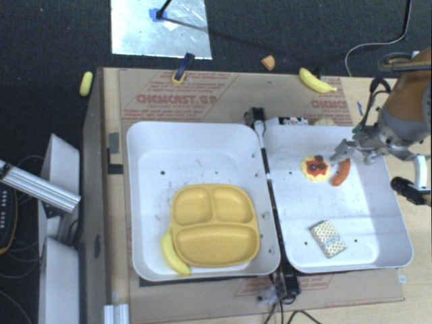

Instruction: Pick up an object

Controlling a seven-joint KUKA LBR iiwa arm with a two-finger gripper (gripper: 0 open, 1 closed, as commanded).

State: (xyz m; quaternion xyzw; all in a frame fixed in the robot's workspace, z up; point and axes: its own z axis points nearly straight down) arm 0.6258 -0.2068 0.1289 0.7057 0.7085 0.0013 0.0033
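On the bench: two white bins sit side by side on a cardboard sheet, which looks laid there to catch whatever gets dropped past the rims.
Left bin point(145, 181): holds the big items; a yellow divided tray point(214, 225) lies flat near the front wall, with a banana point(173, 254) tucked against the tray's front-left corner.
Right bin point(378, 248): holds the small pickable pieces, spread well apart, likely so that one can be reached without knocking another.
Arm point(408, 103): comes in from the right, orange band showing, wrist bent down over the back of the right bin.
Gripper point(339, 155): low over the bin floor, pointing left. Its fingers are too small and blurred for me to say how far apart they stand, and I can see nothing held between them.
Box point(328, 238): a small patterned pack, lying flat near the front of the right bin, well apart from the gripper.
Sausage point(341, 173): orange-red, lying slantwise just below the gripper tip; whether it is touched I cannot tell.
Toy point(315, 168): a small round yellow-and-red piece just left of the sausage and just beside the gripper tip; by my reading the likeliest target, with the sausage second.
Strays: a second banana point(316, 80) and a small orange bit point(268, 62) lie outside the bins at the back, seemingly out of play.
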